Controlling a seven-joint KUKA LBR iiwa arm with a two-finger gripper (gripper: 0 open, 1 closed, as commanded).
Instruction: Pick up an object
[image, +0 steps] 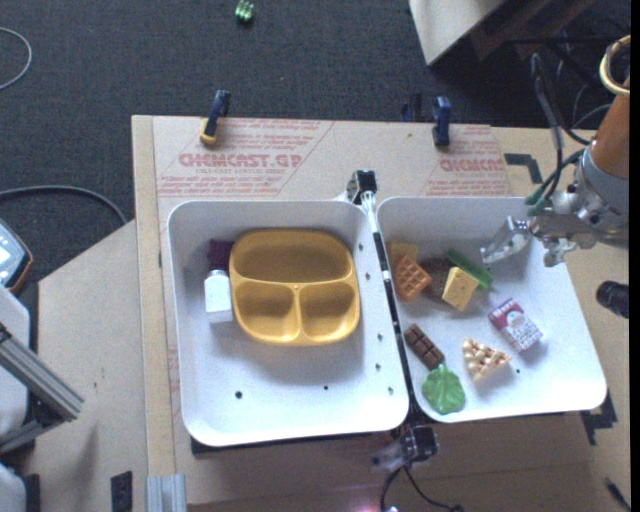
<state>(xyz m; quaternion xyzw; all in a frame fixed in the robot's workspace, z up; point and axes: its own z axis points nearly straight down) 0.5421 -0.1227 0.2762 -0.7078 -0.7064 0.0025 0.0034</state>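
The board under the bins reads "CHEMCAST GP" in red (repeated, partly cut off, at right).

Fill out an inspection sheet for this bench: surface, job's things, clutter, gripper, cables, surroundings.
Surface: printed board carrying left bin and right bin side by side.
Job's things: in the right bin, waffle, cheese wedge, chocolate bar, green leaf, red-and-white carton, studded wedge.
Clutter: left bin holds yellow divided tray and small white bottle.
Gripper: gripper over the right bin's upper part, holding nothing visible.
Cables: bundle behind the arm; a cable on the floor, left.
Surroundings: two clamps at the board's far edge; dark carpet.
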